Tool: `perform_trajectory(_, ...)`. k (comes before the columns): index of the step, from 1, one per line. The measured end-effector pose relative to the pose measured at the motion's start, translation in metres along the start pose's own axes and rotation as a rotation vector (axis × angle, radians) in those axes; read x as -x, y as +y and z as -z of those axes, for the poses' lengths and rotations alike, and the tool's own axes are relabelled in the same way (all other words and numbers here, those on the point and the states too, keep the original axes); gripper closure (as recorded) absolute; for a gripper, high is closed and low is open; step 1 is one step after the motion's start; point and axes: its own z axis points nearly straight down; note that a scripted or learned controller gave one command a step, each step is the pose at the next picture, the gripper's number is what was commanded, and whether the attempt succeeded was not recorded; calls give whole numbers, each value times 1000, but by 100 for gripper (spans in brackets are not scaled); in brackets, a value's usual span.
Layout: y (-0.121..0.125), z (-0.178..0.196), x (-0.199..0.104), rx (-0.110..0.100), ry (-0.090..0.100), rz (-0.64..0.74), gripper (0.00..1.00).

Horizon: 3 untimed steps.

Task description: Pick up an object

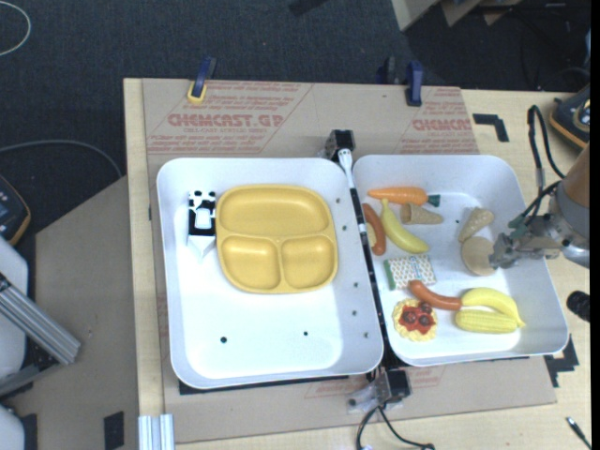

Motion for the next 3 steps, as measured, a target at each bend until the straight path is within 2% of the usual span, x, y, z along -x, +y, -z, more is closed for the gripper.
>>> perform_trajectory(1,-8,57,2,1,-1,-1,100)
perform_trajectory(2,-7,81,3,-1,0,0,100)
perform_trajectory(3,0,90,-55,-4,5,5,100)
